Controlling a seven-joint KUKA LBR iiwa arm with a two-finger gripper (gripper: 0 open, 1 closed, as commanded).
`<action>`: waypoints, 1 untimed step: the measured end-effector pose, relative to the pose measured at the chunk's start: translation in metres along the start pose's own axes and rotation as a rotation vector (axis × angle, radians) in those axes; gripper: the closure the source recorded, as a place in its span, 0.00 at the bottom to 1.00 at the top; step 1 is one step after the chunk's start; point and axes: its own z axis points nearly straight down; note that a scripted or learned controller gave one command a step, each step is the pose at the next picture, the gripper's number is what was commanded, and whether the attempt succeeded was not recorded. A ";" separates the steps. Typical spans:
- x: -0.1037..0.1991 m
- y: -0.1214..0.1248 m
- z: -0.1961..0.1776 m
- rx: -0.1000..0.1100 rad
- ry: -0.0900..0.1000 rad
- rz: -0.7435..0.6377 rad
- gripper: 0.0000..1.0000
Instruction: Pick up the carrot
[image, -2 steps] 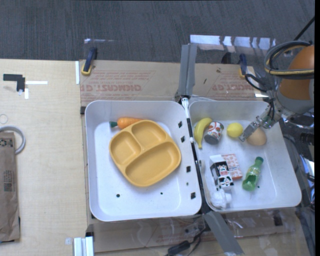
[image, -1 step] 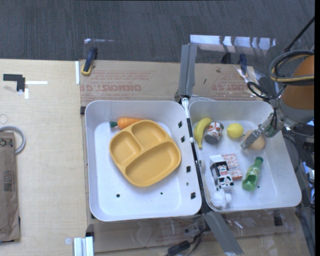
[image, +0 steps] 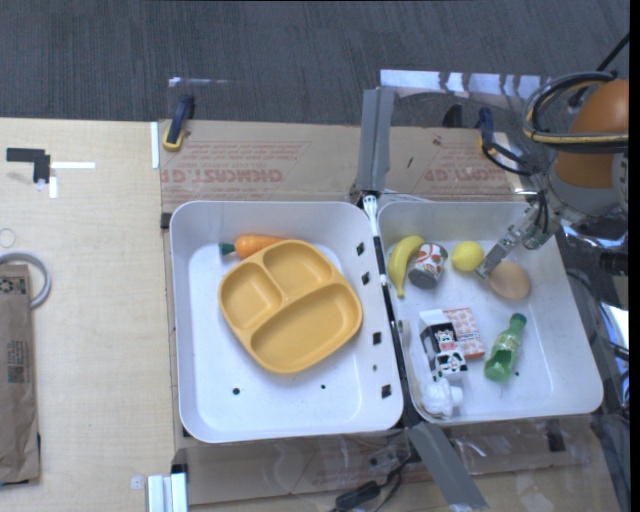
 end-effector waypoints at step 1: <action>0.031 -0.033 -0.001 -0.013 -0.008 0.320 0.00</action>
